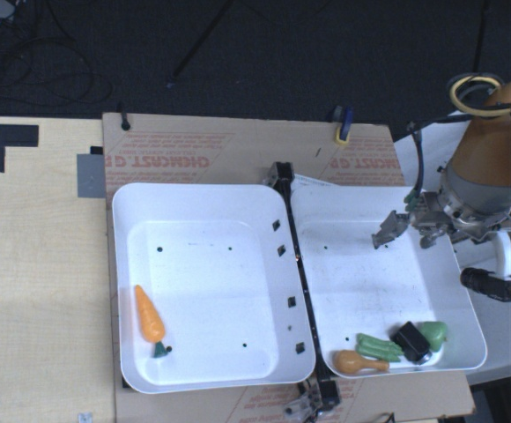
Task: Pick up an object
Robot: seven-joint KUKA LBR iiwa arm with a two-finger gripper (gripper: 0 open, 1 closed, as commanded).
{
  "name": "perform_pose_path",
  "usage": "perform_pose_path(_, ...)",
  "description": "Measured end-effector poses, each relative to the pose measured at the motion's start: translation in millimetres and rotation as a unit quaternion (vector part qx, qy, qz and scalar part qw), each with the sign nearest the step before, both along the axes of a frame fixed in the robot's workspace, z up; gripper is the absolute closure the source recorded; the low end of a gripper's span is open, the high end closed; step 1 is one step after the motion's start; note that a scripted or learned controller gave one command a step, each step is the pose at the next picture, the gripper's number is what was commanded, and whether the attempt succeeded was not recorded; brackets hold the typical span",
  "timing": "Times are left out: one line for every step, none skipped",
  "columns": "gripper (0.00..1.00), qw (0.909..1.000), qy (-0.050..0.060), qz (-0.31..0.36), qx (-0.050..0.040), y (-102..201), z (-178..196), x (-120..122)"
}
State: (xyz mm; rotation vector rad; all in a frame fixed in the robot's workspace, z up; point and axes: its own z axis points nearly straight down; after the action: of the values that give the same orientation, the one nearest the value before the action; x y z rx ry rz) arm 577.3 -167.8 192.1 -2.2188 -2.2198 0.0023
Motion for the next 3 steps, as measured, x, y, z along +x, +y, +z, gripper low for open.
perform_pose_path(1.0, 1.0, 0.001, 0.0, 0.0003, -0.6, 9.9, -0.1)
perform_pose_path(1.0, 1.0, -0.002, 0.002, -0.0004, 43.3, 28.2, 25.3)
perform_pose_path(1.0, 1.0, -0.001, 0.002, 0.0001, 93.1, -7.1, 67.7)
